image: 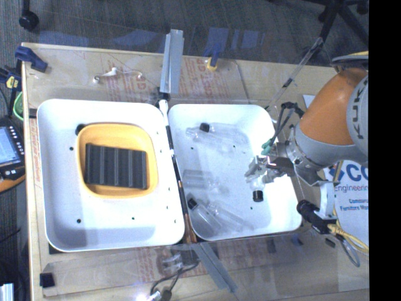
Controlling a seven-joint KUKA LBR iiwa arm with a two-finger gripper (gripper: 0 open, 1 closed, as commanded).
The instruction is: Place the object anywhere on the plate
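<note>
A yellow plate with a dark ridged centre lies in the left bin. In the right bin lie clear plastic objects with black caps: one at the back and one at the front left. A small black piece rests near the bin's right side. My gripper hangs over the right part of this bin, just above the black piece and apart from the clear objects. I see nothing held in it.
A metal bar stands behind the gap between the bins. Cables run down to the wrist at the right. A handheld device lies at the bench's left edge.
</note>
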